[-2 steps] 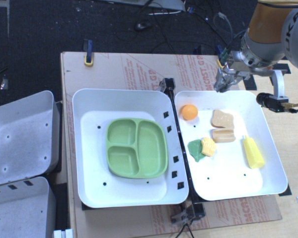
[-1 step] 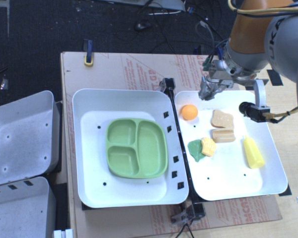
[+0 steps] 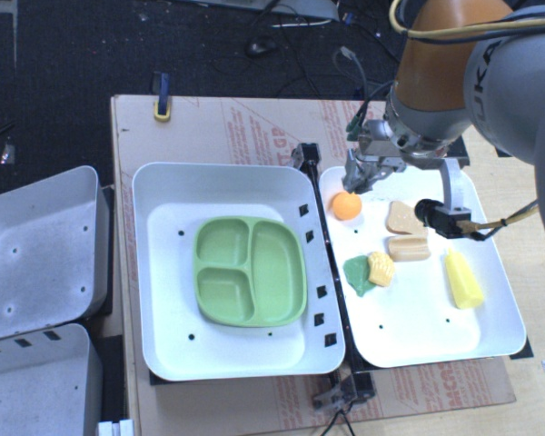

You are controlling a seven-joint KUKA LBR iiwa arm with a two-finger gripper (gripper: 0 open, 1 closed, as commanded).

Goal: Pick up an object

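Claw point(image 3: 361, 182) position: low over the far-left corner of the right white plastic bin point(image 3: 504, 334), just beyond and slightly right of the small orange ball point(image 3: 346, 206). The tips stand close to the ball, but contact cannot be confirmed, and nothing is visible between them. Whether the claw is released or clenched cannot be told from this angle.

Step in hand, as judged: approach to a grasp, with the orange ball the likeliest target. No object is lifted yet.

Other candidates, relative to the ball:
- tan bread-like wedge point(image 3: 402, 217), to the right;
- tan rectangular block point(image 3: 409, 249), right and nearer;
- yellow corn piece point(image 3: 381, 268) touching a green leaf-shaped piece point(image 3: 356, 274), nearer;
- yellow oblong block point(image 3: 463, 280), far right.

Next move requirement: centre the tips over the ball, descend, close, lift. A round ball near the bin wall may roll away.
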